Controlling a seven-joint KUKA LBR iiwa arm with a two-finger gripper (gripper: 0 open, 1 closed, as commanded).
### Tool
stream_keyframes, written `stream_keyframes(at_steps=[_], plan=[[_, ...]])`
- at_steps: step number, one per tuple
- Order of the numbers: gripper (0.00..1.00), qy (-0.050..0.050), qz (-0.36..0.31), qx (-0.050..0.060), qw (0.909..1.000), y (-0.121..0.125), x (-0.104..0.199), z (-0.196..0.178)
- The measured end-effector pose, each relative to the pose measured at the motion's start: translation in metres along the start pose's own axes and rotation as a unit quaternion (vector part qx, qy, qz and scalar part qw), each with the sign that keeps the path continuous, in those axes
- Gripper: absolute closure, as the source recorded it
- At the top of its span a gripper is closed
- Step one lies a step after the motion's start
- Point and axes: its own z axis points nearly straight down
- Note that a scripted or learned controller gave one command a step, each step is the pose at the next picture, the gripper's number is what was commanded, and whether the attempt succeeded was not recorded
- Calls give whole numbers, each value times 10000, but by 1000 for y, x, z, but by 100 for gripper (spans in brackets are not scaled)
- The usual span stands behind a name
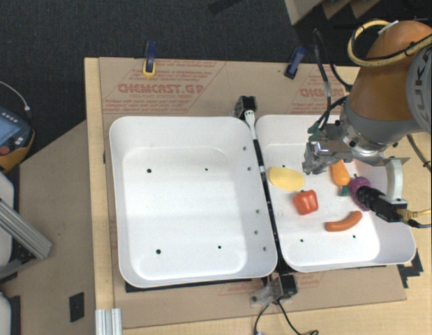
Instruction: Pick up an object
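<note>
Right bin (383,253) holds toy food — yellow potato (286,179), red pepper (306,202), sausage (343,221).

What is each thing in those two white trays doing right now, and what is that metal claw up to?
Gripper: low over the right bin, beside the yellow piece.
Yellow piece: lying in the right bin near the divider.
Red pepper: lying free in the right bin.
Orange piece: lying partly under the arm.
Purple piece: lying by the orange one.
Sausage: lying free.
Left bin: flat on the bench.
</note>
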Motion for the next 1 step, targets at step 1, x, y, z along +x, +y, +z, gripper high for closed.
stream_keyframes(at_steps=[1], plan=[[100, 14, -85, -108, 9999, 27, 58, -111]])
